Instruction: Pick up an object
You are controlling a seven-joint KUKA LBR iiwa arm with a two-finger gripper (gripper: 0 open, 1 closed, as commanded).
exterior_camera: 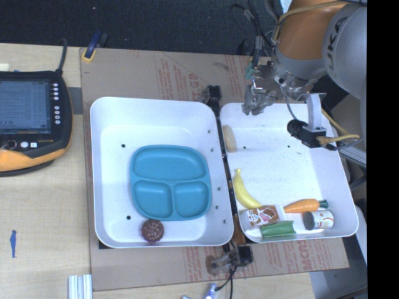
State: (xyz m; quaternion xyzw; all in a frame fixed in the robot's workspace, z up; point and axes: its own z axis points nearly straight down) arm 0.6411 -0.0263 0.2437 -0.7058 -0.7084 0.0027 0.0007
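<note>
My gripper (255, 106) hangs over the far left corner of the right bin (283, 164), and I see nothing held in it. A beige roll (229, 137) lies just below it against the bin's left wall. At the near end of that bin lie a yellow banana (244, 192), an orange carrot (304, 205), a printed carton (262, 215), a green item (277, 230) and a small white can (319, 220). The left bin (109, 161) holds a blue divided plate (169, 181) and a brown round ball (152, 230).
A teach pendant (28, 120) rests on the bench at far left. A black fitting with a cable (305, 132) sits at the right bin's far right. Clamps stand between the bins at the far (213, 95) and near (230, 258) ends.
</note>
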